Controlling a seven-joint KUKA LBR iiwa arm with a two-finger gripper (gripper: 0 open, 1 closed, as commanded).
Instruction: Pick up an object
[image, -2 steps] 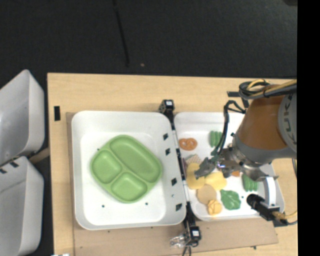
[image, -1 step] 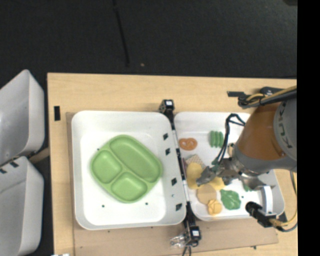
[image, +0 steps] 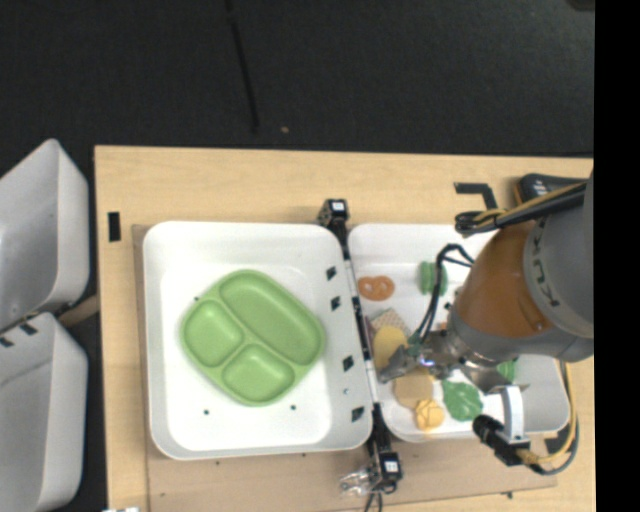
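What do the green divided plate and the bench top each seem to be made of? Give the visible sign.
Green divided plate: probably moulded plastic, uniform colour, smooth, soft sheen, rounded compartments. Bench top: seemingly light wood or wood laminate, pale tan, matte.

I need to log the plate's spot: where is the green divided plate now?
In the camera view the green divided plate lies in the middle of the left bin, across the divider from the right bin where the arm works.

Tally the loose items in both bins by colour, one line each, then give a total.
Green: 3 (divided plate, small piece, leafy piece)
Orange-brown: 1 (pretzel)
Tan or yellow: 3 (at)
Total: 7, counting what the arm leaves visible.
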